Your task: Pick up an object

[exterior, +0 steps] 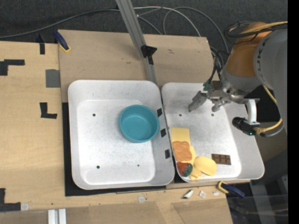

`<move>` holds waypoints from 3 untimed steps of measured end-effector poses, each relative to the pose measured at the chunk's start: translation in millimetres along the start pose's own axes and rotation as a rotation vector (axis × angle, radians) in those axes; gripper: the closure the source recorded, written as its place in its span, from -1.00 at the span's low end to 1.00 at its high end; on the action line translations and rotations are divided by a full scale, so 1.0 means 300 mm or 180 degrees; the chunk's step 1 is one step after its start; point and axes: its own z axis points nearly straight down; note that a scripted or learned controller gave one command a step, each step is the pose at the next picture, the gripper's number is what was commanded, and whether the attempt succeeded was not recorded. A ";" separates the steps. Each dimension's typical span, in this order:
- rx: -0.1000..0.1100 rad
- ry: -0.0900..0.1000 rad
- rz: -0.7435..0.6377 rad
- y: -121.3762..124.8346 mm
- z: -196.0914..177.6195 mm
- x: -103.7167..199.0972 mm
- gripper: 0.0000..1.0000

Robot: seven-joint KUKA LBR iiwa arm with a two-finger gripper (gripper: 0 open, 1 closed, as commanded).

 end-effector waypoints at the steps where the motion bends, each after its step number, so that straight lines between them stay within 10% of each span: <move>1: 0.0002 0.0000 0.0002 -0.027 0.156 0.005 -1.00; 2: -0.0010 -0.0005 0.0000 -0.028 0.256 0.007 -1.00; 3: -0.0009 0.0000 -0.0003 -0.027 0.220 0.010 1.00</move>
